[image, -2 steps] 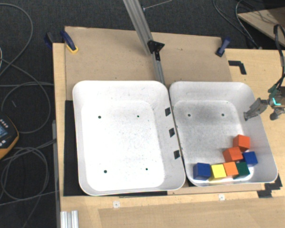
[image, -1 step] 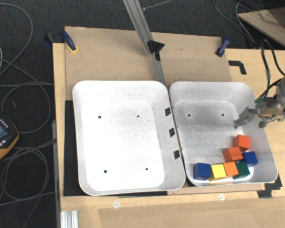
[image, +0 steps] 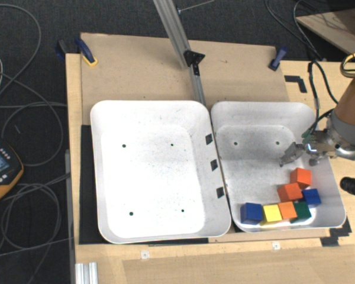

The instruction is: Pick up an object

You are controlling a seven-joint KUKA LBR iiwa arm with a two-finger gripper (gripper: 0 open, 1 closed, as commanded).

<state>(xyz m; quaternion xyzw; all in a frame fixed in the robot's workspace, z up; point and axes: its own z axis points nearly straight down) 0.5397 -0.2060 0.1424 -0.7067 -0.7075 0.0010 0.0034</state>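
Several small blocks sit crowded in the near right corner of the right bin (image: 248, 114), and that cluster is what I have to choose from. From the camera above the bench, my end effector (image: 294, 152) hangs over the right side of this bin, reaching in from the right, and the blocks lie just nearer than it and slightly to the right. Closest to me is an orange block (image: 301, 176), tilted, just near of my tip; a second orange block (image: 290, 190) is right behind it toward the near edge. Further on, along the near wall, I see a blue block (image: 252, 211), a yellow block (image: 272, 213), a third orange one and a green block (image: 303, 215), with a small blue block (image: 311, 196) by the right wall. They touch or nearly touch one another, so neighbours crowd any grasp, and the bin walls hem in the nearest row. I cannot tell how wide my end effector stands; nothing shows between its tips. The left bin (image: 106, 158) lies well apart on the left, with a slanted metal pole (image: 177, 34) on the far side.
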